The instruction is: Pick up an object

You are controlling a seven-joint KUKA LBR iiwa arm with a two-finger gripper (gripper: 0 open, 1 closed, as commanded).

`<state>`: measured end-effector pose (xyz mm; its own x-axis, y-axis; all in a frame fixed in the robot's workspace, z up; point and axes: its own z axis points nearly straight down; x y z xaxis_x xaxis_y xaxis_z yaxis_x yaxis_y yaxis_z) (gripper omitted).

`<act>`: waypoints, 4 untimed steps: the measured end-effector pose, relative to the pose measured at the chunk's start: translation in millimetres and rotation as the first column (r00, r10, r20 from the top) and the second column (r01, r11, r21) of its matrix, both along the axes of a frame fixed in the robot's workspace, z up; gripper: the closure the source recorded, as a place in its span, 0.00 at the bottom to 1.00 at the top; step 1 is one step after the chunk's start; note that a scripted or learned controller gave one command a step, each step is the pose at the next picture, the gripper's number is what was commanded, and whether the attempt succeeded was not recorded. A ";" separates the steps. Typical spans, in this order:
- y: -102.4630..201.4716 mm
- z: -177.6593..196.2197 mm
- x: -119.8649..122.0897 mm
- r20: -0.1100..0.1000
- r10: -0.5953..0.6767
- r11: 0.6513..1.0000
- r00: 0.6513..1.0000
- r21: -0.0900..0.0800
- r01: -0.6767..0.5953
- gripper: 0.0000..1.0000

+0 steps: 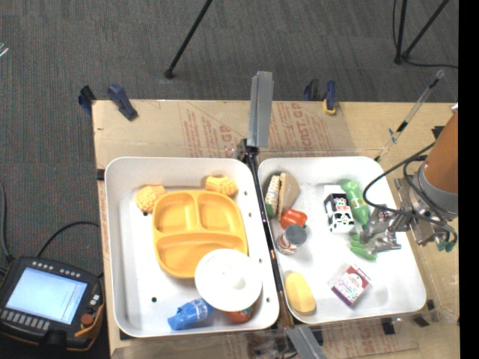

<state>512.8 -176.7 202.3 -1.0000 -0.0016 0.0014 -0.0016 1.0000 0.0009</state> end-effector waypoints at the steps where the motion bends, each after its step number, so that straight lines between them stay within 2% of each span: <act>1: -13.9 -96.1 44.7 0.007 -0.238 0.971 0.971 -0.001 0.238 0.00; 2: 45.5 -115.3 87.6 0.001 -0.174 0.985 0.985 0.003 0.174 0.00; 3: 92.5 -113.2 93.6 0.005 -0.081 0.997 0.997 -0.008 0.081 0.00; 4: 94.1 -102.7 94.9 0.008 -0.074 0.997 0.997 -0.010 0.075 1.00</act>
